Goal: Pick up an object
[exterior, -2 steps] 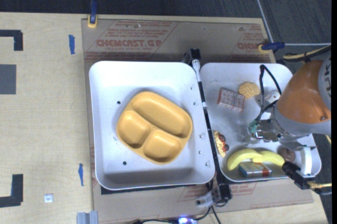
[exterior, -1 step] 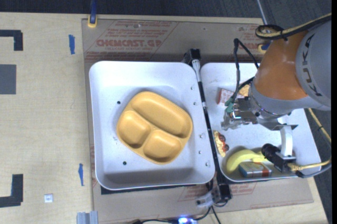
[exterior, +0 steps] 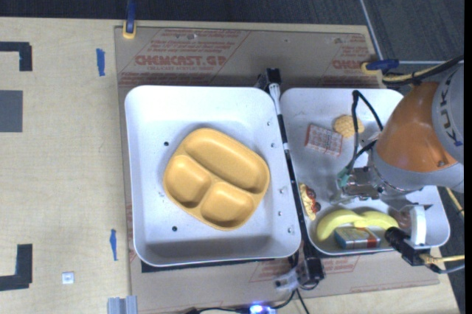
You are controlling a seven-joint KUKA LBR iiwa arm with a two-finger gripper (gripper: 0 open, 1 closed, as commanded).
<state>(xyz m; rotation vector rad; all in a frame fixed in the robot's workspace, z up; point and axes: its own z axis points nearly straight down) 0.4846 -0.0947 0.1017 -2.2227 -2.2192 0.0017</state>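
Two white bins sit side by side on my feed. Arm [exterior: 420, 139] reaches in from the right and hangs over the right bin [exterior: 295, 110], orange band facing the camera, wrist pointed down toward the bin's middle. Gripper [exterior: 354, 183] sits low over the bin floor, just above the banana [exterior: 352, 220]. I cannot tell how the jaws stand; the wrist body and cabling cover them from this angle, so I can't say if anything is pinched.

Candidate objects, all in the right bin: yellow banana lying curved along the near edge; a small box [exterior: 352, 236] with red and blue print touching the banana's near side; a red-and-white patterned packet [exterior: 323, 138] toward the far left part of the bin; a round tan cookie-like piece [exterior: 344, 125] just beside the packet, further back; a small red-and-yellow item [exterior: 307, 200] against the left wall, too small for me to identify.

Left bin [exterior: 140, 158] holds a yellow three-compartment tray [exterior: 215, 176], tilted diagonally, well apart from the arm.

Right half of the right bin is hidden under the arm. A black-and-white fitting [exterior: 409, 235] overlaps the bin's near right corner; I can't make out what it belongs to.
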